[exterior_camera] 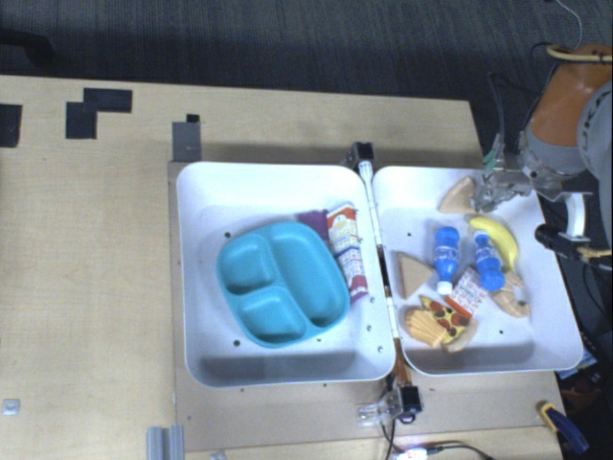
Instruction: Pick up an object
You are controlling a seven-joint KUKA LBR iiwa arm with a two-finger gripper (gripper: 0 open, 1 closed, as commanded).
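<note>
pincer (497, 192) over right bin (546, 348) far edge, by banana (498, 238), blue tray (283, 284) in left bin (206, 257)

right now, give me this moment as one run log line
arm: in from right | end effector: over right bin far edge, by banana | held: nothing seen | left bin: blue tray

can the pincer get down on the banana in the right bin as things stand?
Probably yes. The pincer hangs over the right bin's far end, just beyond the banana, which lies on top with nothing over it. One blue bottle crowds its near side.
</note>
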